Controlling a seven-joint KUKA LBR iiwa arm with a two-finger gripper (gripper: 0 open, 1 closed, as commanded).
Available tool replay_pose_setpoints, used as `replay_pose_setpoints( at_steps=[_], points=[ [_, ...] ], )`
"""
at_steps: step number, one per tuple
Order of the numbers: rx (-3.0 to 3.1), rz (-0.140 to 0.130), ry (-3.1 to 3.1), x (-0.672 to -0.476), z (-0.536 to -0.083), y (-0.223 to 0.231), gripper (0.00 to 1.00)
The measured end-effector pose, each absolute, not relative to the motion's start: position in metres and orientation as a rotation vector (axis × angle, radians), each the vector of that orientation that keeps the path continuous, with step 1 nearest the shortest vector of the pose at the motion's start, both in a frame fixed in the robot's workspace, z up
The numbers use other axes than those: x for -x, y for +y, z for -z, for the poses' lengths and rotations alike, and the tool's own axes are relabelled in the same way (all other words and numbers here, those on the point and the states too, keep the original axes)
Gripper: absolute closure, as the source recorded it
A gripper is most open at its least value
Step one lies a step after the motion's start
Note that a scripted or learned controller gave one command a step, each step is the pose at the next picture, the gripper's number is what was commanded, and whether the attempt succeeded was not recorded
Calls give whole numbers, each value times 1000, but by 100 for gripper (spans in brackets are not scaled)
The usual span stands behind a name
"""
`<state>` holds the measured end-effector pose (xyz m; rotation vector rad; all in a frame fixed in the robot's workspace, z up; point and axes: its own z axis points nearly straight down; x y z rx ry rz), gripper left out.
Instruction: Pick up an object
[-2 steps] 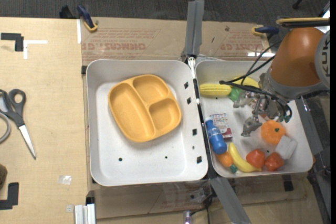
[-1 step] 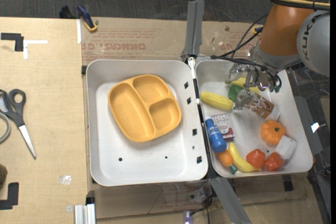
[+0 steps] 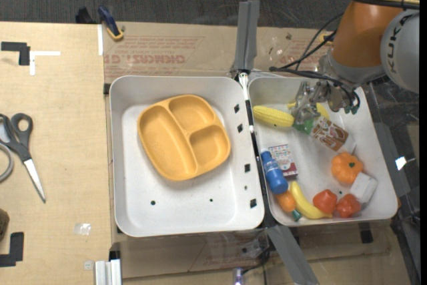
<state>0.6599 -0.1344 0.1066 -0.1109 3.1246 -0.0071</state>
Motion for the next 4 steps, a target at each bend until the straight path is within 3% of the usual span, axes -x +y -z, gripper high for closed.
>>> replay_pose_setpoints(
  at_steps=[1, 2, 3, 4],
  points=[
    [111, 6, 3125, -660, -107, -134, 0],
    [-2, 0, 3137, -636, -93, -149, 0],
    [-46, 0, 3139, -533, -92, -190, 0],
    [-41, -1, 3135, -629, -94, -125, 0]
  ],
)
